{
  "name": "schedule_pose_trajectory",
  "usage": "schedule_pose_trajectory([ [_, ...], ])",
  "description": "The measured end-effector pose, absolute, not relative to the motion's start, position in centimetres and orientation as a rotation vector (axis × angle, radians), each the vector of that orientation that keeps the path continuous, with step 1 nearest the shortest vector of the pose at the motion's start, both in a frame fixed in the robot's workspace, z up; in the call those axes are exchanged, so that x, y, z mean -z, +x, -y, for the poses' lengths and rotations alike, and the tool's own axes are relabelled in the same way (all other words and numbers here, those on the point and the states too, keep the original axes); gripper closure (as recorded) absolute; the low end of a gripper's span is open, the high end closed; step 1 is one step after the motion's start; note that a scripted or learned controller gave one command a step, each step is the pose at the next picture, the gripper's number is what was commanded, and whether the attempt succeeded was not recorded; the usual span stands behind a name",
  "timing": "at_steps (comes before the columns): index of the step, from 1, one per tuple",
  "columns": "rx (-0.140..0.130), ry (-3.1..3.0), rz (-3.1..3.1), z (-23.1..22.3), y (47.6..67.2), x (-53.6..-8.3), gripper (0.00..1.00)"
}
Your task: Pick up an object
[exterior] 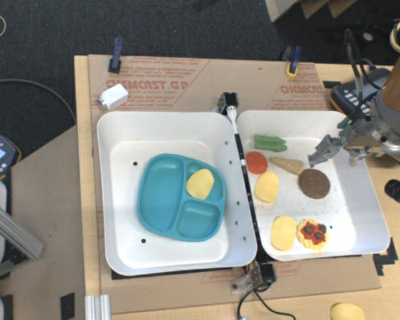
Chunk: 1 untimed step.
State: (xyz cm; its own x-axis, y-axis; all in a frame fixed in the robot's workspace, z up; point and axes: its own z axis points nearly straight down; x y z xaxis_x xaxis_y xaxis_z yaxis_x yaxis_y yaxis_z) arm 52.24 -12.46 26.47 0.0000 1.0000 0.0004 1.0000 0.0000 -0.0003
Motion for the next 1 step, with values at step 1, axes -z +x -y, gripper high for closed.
schedule_pose_trajectory([
  [1, -0.009, -2.208, 2.216, 6.69, 47.58, -17.97, 0.0],
])
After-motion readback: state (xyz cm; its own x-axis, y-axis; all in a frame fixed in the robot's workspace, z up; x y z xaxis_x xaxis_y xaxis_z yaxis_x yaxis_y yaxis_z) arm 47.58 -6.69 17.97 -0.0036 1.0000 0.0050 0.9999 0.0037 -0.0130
